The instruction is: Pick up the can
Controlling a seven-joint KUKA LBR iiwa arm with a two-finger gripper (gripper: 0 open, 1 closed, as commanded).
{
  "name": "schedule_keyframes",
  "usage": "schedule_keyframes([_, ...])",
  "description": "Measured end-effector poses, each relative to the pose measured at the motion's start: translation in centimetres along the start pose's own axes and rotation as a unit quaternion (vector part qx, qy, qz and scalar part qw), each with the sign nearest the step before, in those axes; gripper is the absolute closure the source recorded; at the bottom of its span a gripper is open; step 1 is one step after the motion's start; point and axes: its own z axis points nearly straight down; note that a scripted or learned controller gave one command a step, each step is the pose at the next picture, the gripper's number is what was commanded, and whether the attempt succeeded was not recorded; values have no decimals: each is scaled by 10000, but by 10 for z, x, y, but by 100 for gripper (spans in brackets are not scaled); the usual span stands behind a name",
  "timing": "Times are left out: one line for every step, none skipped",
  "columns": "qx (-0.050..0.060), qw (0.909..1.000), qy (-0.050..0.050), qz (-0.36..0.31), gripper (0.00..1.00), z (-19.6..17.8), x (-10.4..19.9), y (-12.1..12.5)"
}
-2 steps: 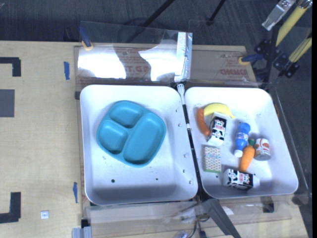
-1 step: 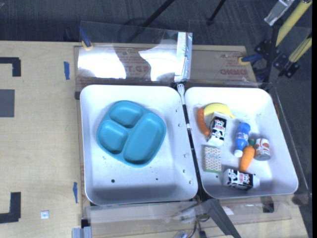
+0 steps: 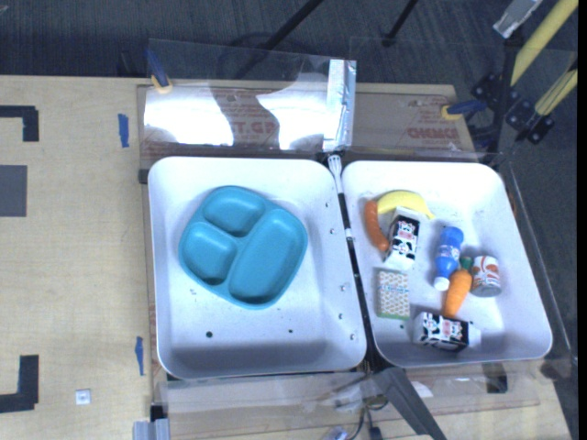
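**Inspector:** State of the gripper?

**Assistant:** Cannot tell.

**Inspector:** The can?

**Assistant:** The can is small, white with red markings, and sits right of centre in the frame, near the right bin's right wall. It touches the carrot's green tip.

**Inspector:** Neighbours?

**Assistant:** A blue plastic bottle is just left. Two cow-patterned cartons are boxy. The left bin holds a glossy blue three-compartment plate.
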Motion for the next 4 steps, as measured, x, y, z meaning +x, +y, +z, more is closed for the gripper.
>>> schedule_keyframes([-29,10000,-39,-11,100,-12,-1,2])
schedule_keyframes([-59,9999,-79,-23,100,-24,-2,4])
schedule_keyframes([-88,9999,-119,-35,100,-36,-3,6])
schedule_keyframes([-119,9998,-160,-47,100,-48,-4,8])
